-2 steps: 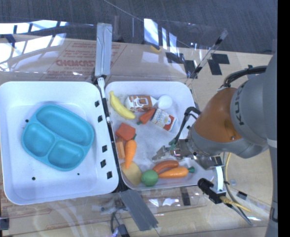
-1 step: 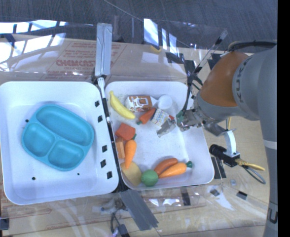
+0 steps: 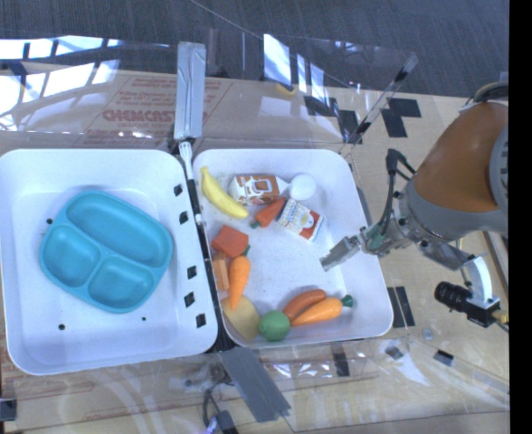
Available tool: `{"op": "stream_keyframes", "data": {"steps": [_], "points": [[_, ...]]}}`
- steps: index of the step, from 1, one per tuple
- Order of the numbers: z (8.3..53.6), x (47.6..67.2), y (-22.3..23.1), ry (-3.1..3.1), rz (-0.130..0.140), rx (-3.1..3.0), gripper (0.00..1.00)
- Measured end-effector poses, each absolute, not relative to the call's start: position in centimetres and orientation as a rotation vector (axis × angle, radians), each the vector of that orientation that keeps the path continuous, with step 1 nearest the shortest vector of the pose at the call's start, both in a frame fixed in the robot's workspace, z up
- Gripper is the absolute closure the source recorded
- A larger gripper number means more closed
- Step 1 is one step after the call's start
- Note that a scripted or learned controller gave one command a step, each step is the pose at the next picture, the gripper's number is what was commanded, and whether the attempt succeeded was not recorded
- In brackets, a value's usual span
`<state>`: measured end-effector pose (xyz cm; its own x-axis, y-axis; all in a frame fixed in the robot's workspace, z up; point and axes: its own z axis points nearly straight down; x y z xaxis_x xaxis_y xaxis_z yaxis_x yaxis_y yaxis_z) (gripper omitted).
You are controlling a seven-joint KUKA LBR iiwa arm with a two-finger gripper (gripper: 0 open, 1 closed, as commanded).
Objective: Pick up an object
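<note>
The right bin (image 3: 361,202) holds toy food. At the back lie a yellow banana (image 3: 223,195), a brown and white carton (image 3: 255,188), a white ball (image 3: 302,186), a small red and white carton (image 3: 300,220) and a red pepper (image 3: 269,212). Nearer the left wall sit a red block (image 3: 231,241) and a carrot (image 3: 238,278). Along the front edge are a tan piece (image 3: 242,315), a green lime (image 3: 273,325) and two more carrots (image 3: 313,306). My gripper (image 3: 332,258) hangs low over the bin's right side, above bare floor, touching nothing.
The left bin (image 3: 13,315) carries a blue divided plate (image 3: 106,251). A ridge with black clips (image 3: 194,260) separates the two bins. The arm's orange band (image 3: 460,165) and grey wrist overhang the bench to the right of the bin.
</note>
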<state>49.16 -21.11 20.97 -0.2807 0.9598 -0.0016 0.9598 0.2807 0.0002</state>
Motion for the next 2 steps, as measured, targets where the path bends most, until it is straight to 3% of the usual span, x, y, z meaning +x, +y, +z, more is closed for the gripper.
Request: {"op": "stream_keyframes", "data": {"steps": [1, 2], "points": [[32.2, 47.8, -16.5, 2.369, 0.002, 2.058, 0.0], [18.9, 47.4, -21.1, 2.362, -0.009, 2.09, 0.0]]}}
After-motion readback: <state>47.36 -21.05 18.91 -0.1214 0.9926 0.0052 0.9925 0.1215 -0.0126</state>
